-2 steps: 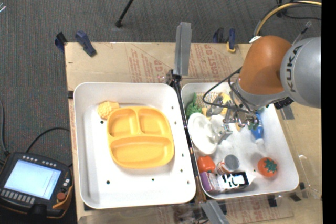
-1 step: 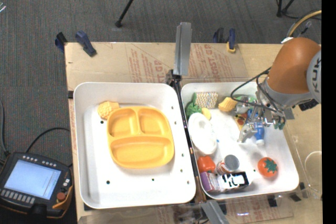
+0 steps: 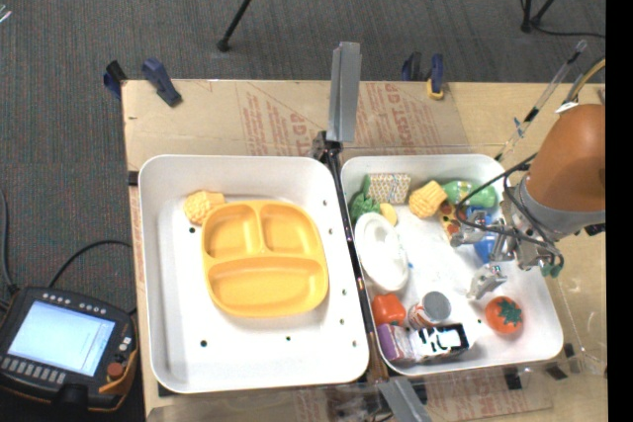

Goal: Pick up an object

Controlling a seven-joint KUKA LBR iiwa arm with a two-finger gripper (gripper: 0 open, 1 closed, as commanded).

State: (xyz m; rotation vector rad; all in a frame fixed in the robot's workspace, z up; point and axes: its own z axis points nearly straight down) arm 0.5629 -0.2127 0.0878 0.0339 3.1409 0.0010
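1. The jaws [image 3: 492, 280] hung low over the right bin [image 3: 542, 326], near its right wall, at the end of the grey arm [image 3: 564, 178] with its orange band. Whether they were spread or pressed together could not be told, and nothing could be seen between them.
2. The toy tomato [image 3: 503, 314], red with a green top, lay just below and to the right of the jaws on the bin floor, apart from them.
3. A small round can [image 3: 434, 304] with a grey lid stood to the left of the jaws, and an orange-red block [image 3: 389, 309] lay just beyond it.
4. Below the can, further from the jaws, a purple box [image 3: 398, 344] and a black and white card [image 3: 442, 339] lay against the bin's near wall.
5. A blue object [image 3: 486, 247] sat just above the jaws, partly hidden by the wrist.
6. Further up, along the far wall, lay a green toy [image 3: 465, 193], a yellow corn cob [image 3: 426, 200], a woven tan block [image 3: 389, 186] and a leafy green piece [image 3: 362, 203].
7. A white bowl [image 3: 381, 252] rested well to the left of the jaws, against the bin's left wall.
8. The left bin [image 3: 173, 311], well apart from the jaws, held a yellow divided tray [image 3: 264, 257] with a second yellow corn piece [image 3: 199, 206] touching its upper left corner.
9. Both bins sat on the table [image 3: 257, 114], covered with cardboard, with blue clamps [image 3: 158, 79] on its far edge.
10. A handheld control screen [image 3: 64, 341] lay on the carpet far to the left.
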